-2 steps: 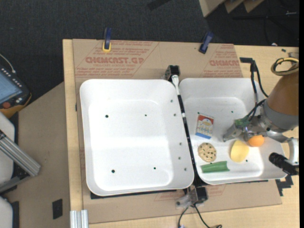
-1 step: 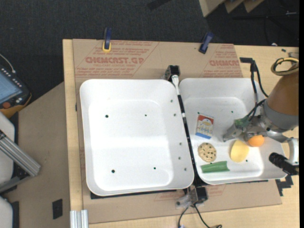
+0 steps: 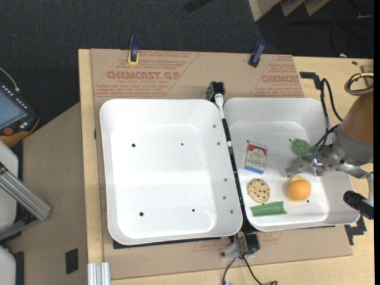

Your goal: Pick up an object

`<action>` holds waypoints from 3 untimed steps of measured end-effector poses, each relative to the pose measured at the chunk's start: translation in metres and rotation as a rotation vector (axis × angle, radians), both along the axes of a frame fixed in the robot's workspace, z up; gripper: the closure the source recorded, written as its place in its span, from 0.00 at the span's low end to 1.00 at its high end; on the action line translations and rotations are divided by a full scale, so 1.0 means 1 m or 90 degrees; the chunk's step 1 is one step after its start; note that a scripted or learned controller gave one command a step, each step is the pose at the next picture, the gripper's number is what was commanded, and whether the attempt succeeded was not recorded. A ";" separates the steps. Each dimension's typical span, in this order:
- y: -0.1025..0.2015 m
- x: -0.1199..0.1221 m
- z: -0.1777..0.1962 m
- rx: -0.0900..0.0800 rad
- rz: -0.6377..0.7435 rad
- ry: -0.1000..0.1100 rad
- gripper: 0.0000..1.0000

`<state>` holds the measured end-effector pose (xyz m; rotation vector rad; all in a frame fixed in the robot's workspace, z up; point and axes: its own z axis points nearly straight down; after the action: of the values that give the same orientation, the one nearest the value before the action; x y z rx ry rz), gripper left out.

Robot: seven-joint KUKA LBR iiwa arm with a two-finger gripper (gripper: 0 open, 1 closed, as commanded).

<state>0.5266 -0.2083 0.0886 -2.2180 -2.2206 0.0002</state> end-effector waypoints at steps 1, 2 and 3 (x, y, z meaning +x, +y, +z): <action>0.014 0.065 -0.004 -0.003 0.002 -0.006 0.00; -0.017 0.145 0.123 -0.007 0.002 -0.015 0.00; -0.015 0.089 0.028 0.001 -0.002 0.005 0.00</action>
<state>0.6154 -0.2235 0.1163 -2.2166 -2.2120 0.0082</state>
